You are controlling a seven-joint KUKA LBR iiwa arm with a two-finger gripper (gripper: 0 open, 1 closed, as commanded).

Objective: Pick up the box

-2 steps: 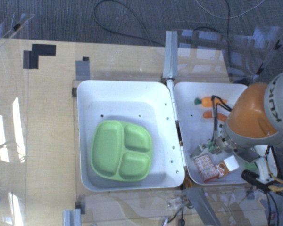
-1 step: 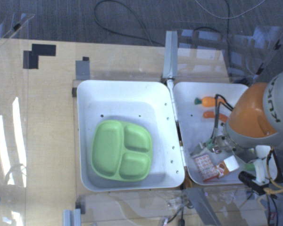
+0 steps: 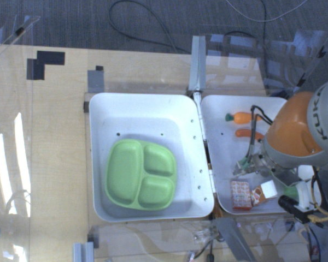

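A divided tray (image 3: pixel 141 174) lies in the left bin (image 3: pixel 101 146) — the box (image 3: pixel 240 195) in the right bin (image 3: pixel 216 146), near its front edge.

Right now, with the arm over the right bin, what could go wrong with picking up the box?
1. The box lies near the right bin's front wall, which could obstruct a finger.
2. A small brown-and-white item sits right beside the box and could be grabbed or knocked instead.
3. The gripper appears offset from the box, so closing here may miss.

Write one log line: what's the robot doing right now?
task: pick up box | hand: over right bin | box: lying in bin, not held | left bin: green tray
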